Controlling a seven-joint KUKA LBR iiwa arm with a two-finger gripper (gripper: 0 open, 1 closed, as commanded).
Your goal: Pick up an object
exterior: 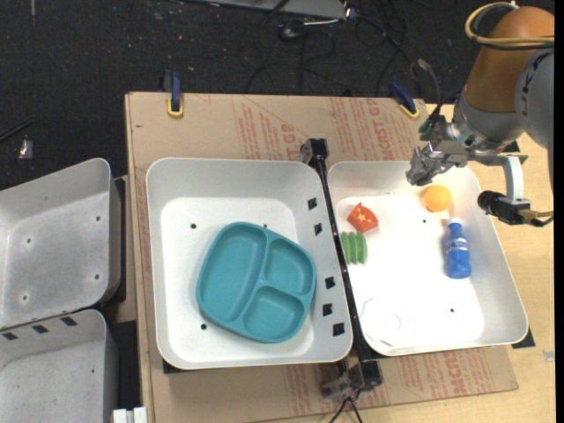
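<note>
The right bin [493, 324] holds an orange ball [437, 198] near its far edge, a blue bottle [456, 251] lying just in front of the ball, a red piece [362, 218] and a green piece [354, 248] by the left wall. My gripper [422, 173] hangs over the bin's far edge, just up and left of the orange ball. Nothing shows between its fingers.
The left bin [176, 183] carries a teal divided plate [256, 281]. A black divider [330, 236] runs between the bins. Two more white bins [53, 236] sit off the board at the left. Clamps stand at the board's far edge.
</note>
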